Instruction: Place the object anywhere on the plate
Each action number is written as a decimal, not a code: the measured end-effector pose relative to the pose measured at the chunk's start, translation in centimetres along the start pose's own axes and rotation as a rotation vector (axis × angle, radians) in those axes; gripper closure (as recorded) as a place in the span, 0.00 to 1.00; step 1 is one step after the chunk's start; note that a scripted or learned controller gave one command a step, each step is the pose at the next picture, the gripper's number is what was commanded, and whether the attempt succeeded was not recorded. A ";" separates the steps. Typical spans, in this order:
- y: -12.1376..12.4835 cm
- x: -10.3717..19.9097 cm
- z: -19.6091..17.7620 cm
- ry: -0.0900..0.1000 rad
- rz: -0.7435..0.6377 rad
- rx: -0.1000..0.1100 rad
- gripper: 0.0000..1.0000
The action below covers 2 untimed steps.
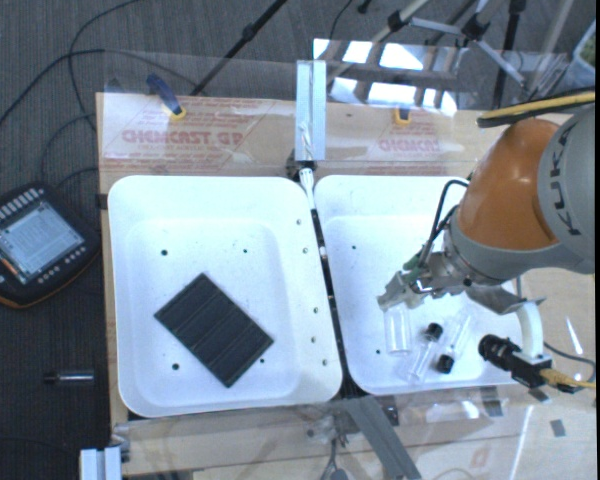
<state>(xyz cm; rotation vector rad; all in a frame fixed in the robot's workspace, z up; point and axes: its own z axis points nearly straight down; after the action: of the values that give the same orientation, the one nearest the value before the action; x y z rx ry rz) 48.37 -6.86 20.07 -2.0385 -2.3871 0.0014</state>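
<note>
Tool over right bin, plate left bin

dark ribbed plate, white bins, orange-banded grey arm.

The arm is running off the picture's edge at 3 o'clock and is covering the right bin toward 2 o'clock. The gripper is looking transparent and too faint to read. The pendant is showing a screen too small to read.
</note>
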 end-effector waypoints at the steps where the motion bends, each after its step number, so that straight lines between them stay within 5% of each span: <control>1: 5.7 7.4 -0.4 -0.002 0.009 0.002 1.00; 2: 5.6 13.1 -1.4 -0.003 -0.117 0.001 1.00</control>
<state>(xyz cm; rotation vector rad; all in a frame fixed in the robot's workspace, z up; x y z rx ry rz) 51.89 6.99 21.44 -1.8964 -2.5034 0.0054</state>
